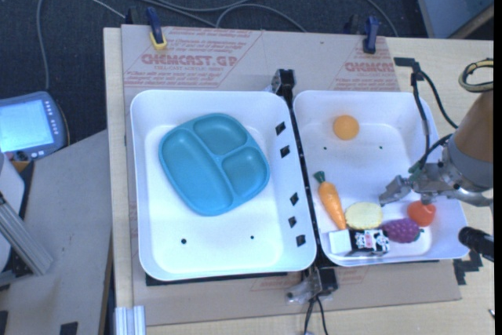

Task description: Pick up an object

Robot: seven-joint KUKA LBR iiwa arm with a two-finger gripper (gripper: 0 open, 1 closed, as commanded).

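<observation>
In the right bin [357,102], an orange ball [345,127] lies near the back; a carrot [331,201], a yellow piece [363,215], purple grapes [401,231] and a red tomato [421,213] are grouped at the front. The end effector [401,188] is seen just above the tomato, its fingers spread apart, nothing held. A blue divided plate [213,162] is seen in the left bin [149,192].

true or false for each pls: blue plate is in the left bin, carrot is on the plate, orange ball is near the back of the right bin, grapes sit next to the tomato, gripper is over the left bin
1. The blue divided plate lies in the left bin. True.
2. The carrot lies on the plate. False: it lies on the floor of the right bin, near its left wall.
3. The orange ball sits toward the back of the right bin. True.
4. The purple grapes lie beside the red tomato. True.
5. The gripper is over the left bin. False: it is over the right bin, above the tomato.
</observation>
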